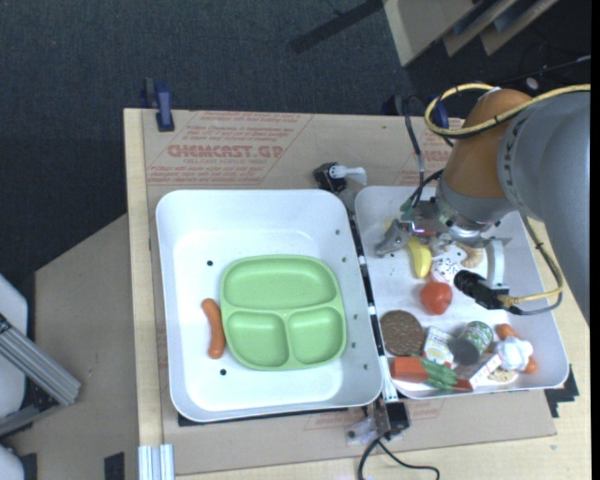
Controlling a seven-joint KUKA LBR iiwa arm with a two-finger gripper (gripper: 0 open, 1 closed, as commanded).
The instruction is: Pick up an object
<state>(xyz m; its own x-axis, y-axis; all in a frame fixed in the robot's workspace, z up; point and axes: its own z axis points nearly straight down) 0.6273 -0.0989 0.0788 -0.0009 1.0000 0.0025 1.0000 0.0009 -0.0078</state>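
Two bins are sitting side by side — one banana (421, 259) is lying just beside the gripper (419, 230) (finger state unreadable).

dark blue carpet (75, 112) | wooden bench (272, 141) | beige cabinet (459, 23)

The left white plastic bin (178, 281) holds a green three-compartment plastic tray (281, 311), with an orange toy sausage (215, 327) just left of it. In the right white plastic bin (553, 352), a yellow toy banana (421, 258) lies behind a red toy tomato (435, 297); a brown round patty (402, 332) lies left of the tomato.
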